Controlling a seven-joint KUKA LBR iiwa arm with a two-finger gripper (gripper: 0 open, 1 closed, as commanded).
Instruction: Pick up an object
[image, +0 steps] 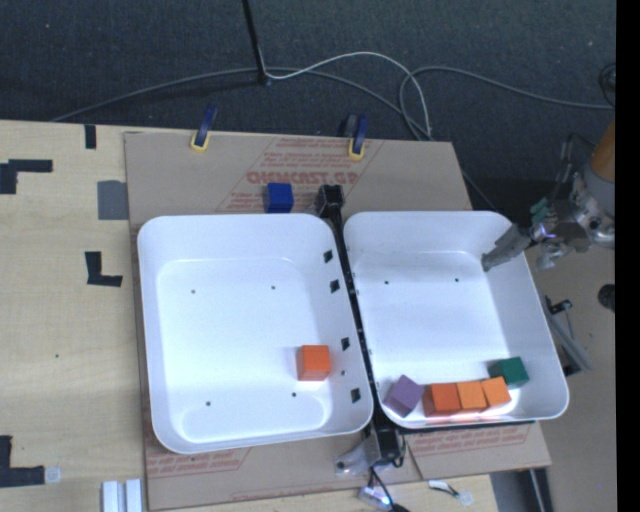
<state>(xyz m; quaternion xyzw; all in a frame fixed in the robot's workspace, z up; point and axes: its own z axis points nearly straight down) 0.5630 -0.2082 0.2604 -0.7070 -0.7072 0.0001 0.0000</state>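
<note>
Gripper (503, 252), finger state indeterminate, above right bin (420, 225) rim; best descend toward green block (512, 372) directly below, avoiding its crowded neighbours.

An orange cube (314, 362) is sitting alone in the left bin (160, 250), down toward its near right corner. Over in the right bin (520, 300), a row is hugging the near edge: a purple block (403, 395) tilting at the left, two orange blocks (441, 399) (470, 396) touching side by side, a lighter orange block (496, 392), and a green block (511, 372) resting just behind, toward the near right corner.
</note>
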